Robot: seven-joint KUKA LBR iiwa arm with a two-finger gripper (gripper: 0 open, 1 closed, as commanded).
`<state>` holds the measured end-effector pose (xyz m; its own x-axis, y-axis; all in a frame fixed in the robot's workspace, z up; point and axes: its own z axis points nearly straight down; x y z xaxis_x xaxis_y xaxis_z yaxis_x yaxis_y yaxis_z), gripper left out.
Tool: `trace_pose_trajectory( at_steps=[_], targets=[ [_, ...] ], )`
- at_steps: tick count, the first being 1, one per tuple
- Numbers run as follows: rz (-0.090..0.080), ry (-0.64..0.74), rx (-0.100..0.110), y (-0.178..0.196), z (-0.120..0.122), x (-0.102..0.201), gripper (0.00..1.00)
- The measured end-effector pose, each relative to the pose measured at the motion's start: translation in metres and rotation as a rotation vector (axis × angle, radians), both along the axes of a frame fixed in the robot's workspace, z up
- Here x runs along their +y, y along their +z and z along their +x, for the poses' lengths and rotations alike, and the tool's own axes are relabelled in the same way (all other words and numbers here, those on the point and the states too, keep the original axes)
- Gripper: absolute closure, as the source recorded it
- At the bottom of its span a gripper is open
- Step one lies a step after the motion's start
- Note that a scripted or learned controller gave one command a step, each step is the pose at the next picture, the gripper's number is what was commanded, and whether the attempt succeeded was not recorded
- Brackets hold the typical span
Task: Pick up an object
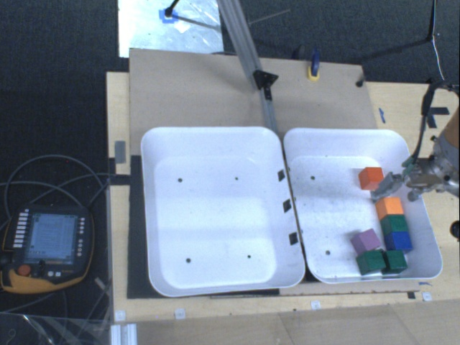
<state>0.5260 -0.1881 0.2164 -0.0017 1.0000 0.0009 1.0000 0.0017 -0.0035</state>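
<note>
Several coloured blocks lie in the right bin (pixel 338 157). An orange-red cube (pixel 371 177) sits apart near the right wall. Below it, an orange block (pixel 390 207), a dark green block (pixel 394 225) and a blue block (pixel 399 241) form a line. A purple block (pixel 366 240) and two green blocks (pixel 370 262) (pixel 394 262) lie at the front right corner. My gripper (pixel 397 192) reaches in from the right, just above the orange block and right of the orange-red cube. Its fingers are spread open with nothing between them.
The left bin (pixel 154 157) stands beside the right one, with a shared rim in the middle. A grey pole (pixel 241 31) slants down to the back of the bins. A teach pendant (pixel 47 239) with its cable lies left of the bench.
</note>
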Motion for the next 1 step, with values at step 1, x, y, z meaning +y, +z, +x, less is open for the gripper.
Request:
trace_pose_trajectory(
  at_steps=[1],
  targets=[
    [0.0, 0.0, -0.001, -0.0429, -0.0049, 0.0004, 0.0]
  ],
)
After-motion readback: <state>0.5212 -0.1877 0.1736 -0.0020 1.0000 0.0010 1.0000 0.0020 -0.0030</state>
